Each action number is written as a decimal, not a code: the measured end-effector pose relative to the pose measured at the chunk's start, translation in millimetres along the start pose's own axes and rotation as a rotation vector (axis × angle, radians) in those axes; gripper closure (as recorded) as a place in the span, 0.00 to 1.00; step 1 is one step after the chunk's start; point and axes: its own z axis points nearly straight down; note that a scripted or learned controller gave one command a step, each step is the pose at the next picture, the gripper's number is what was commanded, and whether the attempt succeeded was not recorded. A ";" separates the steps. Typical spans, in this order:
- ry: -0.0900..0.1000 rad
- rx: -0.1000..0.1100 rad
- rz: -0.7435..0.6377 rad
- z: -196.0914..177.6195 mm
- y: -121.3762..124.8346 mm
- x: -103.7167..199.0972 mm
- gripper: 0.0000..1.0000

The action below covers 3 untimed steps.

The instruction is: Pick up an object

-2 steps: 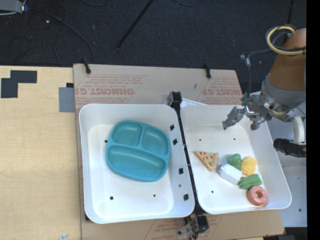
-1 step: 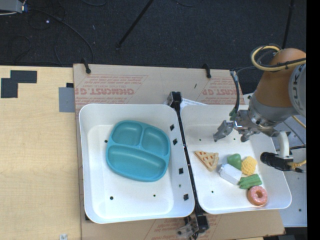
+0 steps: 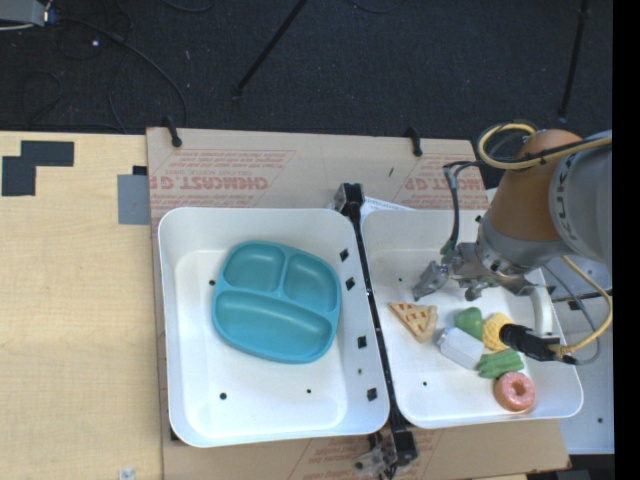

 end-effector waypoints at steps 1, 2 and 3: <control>-0.001 -0.004 0.000 18.5 -0.3 1.0 0.00; 0.000 -0.003 0.003 7.2 -0.3 0.5 1.00; -0.002 -0.009 0.004 -49.3 -9.9 -2.1 1.00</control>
